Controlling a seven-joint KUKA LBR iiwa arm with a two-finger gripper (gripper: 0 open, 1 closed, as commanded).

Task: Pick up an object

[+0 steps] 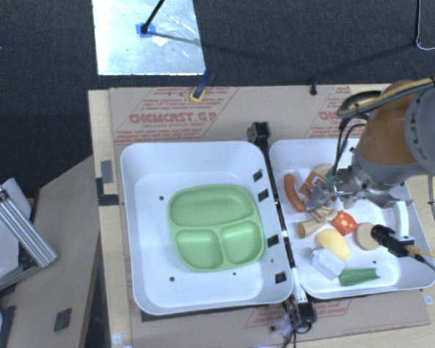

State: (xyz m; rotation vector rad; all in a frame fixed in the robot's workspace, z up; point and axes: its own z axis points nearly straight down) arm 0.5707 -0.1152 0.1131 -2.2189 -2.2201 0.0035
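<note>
Bins: two shallow white plastic bins side by side, the left bin (144,233) and the right bin (410,264).
Tray: one pale green plastic divided tray (215,227) with three compartments, lying flat in the middle of the left bin.
Toy foods: about seven small pieces, all in the right bin – a red sausage (293,192), an orange-red pepper (345,222), a yellow lemon-shaped piece (333,243), a tan cone (307,228), a round beige disc (367,235), a white block (326,262) and a green bean pod (358,276).
Surface: a tan bench top (162,114) with red printed lettering; a dark carpeted floor lies beyond it, with one shiny silver sheet (149,34).
Arm: one grey arm with an orange band, reaching in from the right.
Gripper (319,195): low over the right bin's upper middle, just beside the sausage; jaw state cannot be told.
Cluster: sausage, cone and pepper lie near the gripper; bean pod and block sit at the near edge.
</note>
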